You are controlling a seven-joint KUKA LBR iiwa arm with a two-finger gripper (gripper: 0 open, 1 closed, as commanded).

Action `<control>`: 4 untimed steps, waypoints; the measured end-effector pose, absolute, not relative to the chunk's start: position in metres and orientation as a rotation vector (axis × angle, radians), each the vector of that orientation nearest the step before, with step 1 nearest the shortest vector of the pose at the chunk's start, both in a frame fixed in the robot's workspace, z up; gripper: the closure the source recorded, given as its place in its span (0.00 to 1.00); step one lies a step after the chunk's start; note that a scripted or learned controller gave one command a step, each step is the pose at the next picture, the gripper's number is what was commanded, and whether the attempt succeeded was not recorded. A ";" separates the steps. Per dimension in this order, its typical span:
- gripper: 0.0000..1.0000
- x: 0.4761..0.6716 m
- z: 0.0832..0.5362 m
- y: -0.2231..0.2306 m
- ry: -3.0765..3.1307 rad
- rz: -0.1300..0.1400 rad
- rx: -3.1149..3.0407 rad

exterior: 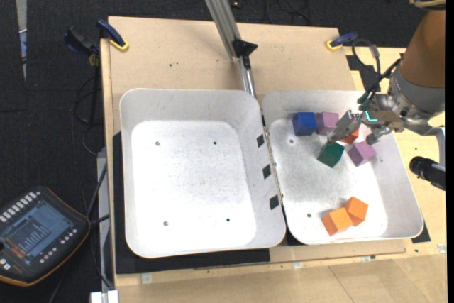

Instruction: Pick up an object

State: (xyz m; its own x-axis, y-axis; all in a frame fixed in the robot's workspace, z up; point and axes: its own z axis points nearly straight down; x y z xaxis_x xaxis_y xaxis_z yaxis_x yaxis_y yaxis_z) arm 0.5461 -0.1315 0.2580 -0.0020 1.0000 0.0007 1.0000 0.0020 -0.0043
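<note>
Dark carpet with loose cables surrounds the plywood desk (184, 53), which carries two white bins side by side; I see the gripper (358, 125) low in the right bin (397, 181), its fingers spread open above a tight cluster of a green block (330, 155), blue block (304, 123), and two purple blocks (363, 152), nothing held. I judge the risk is a finger landing on a neighbouring block and pushing the green one aside, because the cluster leaves little gap. Open room lies near, toward the two orange blocks (345, 215); the right rim sits close.
</note>
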 end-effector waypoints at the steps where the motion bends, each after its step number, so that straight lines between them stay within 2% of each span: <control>1: 0.00 0.547 0.260 -0.132 -2.222 0.000 -2.221; 3: 0.00 0.550 0.173 -0.134 -2.218 0.004 -2.220; 4: 0.00 0.554 0.111 -0.137 -2.217 0.006 -2.219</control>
